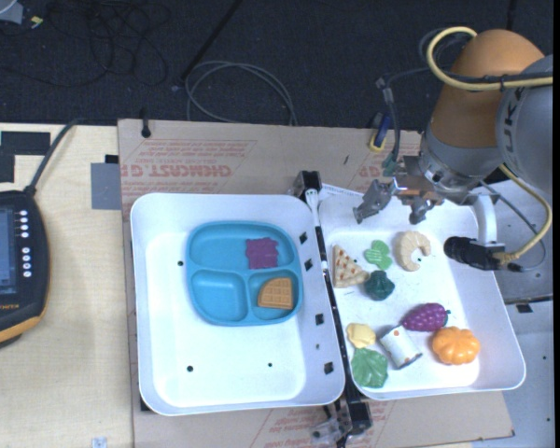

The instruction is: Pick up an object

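My gripper [393,207] hangs over the far edge of the right bin [490,292], its two fingers spread apart with nothing between them. Just below and right of it lies a cream croissant [412,249]. Further in the bin are a pizza slice [346,268], a light green piece [378,253], a dark green broccoli [379,286], purple grapes [425,318], an orange pumpkin [455,345], a white can [399,345], a yellow piece [360,334] and a green leaf [371,369].
The left bin [159,343] holds a blue divided tray [215,292] with a purple item [261,250] and a waffle [276,294] in its compartments. A pendant [5,264] lies at the far left. Cables run behind the bench.
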Tool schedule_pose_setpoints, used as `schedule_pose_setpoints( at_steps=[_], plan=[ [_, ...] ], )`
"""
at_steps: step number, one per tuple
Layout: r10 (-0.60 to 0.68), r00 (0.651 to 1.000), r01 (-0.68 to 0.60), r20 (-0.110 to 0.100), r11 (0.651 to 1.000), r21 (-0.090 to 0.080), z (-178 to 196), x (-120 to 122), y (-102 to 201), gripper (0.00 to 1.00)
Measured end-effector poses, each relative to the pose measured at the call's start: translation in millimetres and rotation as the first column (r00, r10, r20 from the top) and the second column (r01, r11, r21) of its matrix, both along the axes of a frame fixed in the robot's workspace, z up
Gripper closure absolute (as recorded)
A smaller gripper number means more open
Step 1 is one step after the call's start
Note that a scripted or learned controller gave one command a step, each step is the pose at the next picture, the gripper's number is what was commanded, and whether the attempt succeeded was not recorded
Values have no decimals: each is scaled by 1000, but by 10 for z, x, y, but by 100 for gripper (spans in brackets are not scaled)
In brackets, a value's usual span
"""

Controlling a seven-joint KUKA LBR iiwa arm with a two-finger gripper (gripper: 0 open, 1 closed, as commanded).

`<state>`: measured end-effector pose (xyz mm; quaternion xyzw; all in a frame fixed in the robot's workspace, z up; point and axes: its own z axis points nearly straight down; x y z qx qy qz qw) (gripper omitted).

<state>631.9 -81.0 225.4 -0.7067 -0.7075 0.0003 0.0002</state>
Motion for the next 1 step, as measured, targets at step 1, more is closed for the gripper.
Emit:
schedule_pose_setpoints(
  at_steps=[1],
  plan=[
    [-7,1000,7,-7,1000,-2,-1453,-142,-737,0]
  ],
)
